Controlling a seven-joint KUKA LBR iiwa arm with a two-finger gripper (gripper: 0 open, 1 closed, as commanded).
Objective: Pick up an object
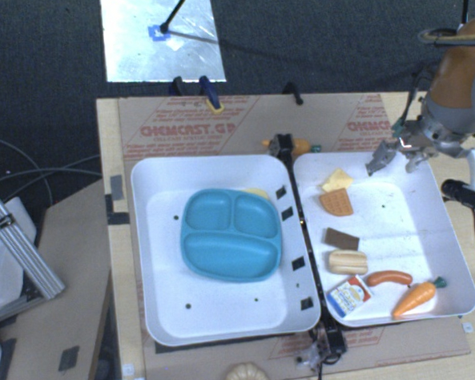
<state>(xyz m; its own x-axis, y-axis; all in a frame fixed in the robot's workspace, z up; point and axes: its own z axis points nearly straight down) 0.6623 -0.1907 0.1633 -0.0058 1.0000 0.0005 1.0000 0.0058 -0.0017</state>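
My gripper (398, 158) hangs over the far right part of the right bin (431, 213), fingers spread open with nothing between them. Below and left of it lie a yellow cheese wedge (336, 179) and an orange cracker (337, 203). Further toward the front are a brown chocolate bar (341, 238), a hot dog bun (348, 261), a red sausage (388, 278), a carrot (415, 296) and a small blue-and-white carton (347, 296). All lie on the bin floor, apart from the gripper.
The left bin (156, 230) holds a blue divided plate (230, 233), with a yellow item peeking out behind it. A black divider (297, 222) with clips runs between the bins. A doughnut-shaped toy (245, 379) lies off the bench front.
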